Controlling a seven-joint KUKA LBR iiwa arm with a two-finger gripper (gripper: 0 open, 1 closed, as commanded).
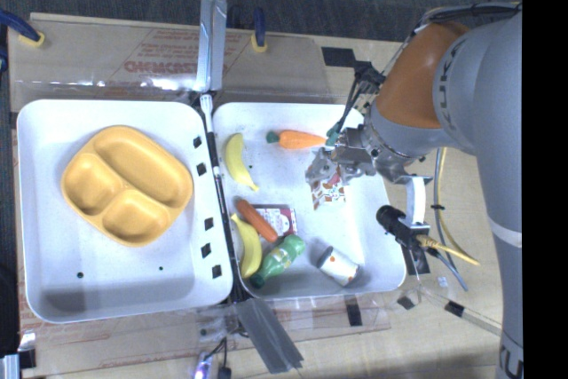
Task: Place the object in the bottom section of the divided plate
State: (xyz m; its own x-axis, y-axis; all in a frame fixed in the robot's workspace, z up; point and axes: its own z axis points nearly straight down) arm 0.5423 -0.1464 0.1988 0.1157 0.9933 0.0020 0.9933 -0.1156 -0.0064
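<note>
The yellow divided plate (127, 183) lies in the left bin (53, 280). Its bottom section (133, 214) holds nothing. My gripper (325, 170) is low over the middle of the right bin (373, 271), well to the right of the plate. A small red-and-white packet (332, 192) is right at the gripper's tip, tilted; whether it is gripped or just lying under it is unclear.
In the right bin lie an orange carrot (300, 138), a banana (237, 160), a second banana (248, 248), a red carrot (256, 220) on a dark red packet (282, 217), a green bottle (279, 257) and a white cup (338, 266). A metal divider (211, 49) stands between the bins.
</note>
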